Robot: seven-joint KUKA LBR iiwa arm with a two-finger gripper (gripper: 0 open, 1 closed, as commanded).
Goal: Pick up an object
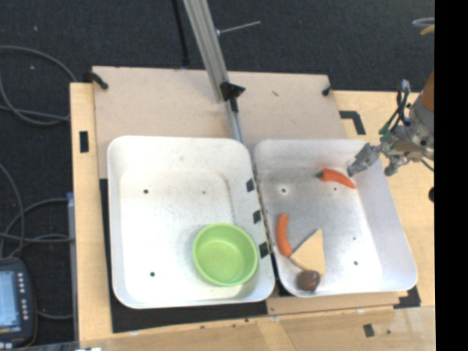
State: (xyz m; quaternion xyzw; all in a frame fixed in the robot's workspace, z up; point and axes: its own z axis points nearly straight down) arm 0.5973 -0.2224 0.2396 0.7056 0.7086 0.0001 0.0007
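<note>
Dark carpet-like flooring with loose cables surrounds a pale tan wooden surface (pixel 168 101), flat and matte, which carries two shallow white bins side by side, both with rounded corners and smooth, lightly speckled floors. A ribbed grey metal rail (pixel 207 39) slants down from the top and ends where the bins meet.

In the left bin (pixel 146 167) sits a single round lime-green bowl (pixel 225 254), glossy plastic, near the front right corner. The right bin (pixel 380 247) holds four things: a small orange carrot-shaped piece (pixel 338 178) towards its back, a longer orange sausage-like piece (pixel 283 235) along its left wall, a flat tan wedge (triangular, like a cheese slice) (pixel 311 249) just beside that, and a dark brown rounded lump (pixel 308 280) touching the wedge's front corner.

The claw (pixel 377 160) hangs over the right bin's back right edge, its two grey fingers spread apart with nothing between them — the small orange piece lies just to its left, close to the nearer fingertip, resting on the bin floor
</note>
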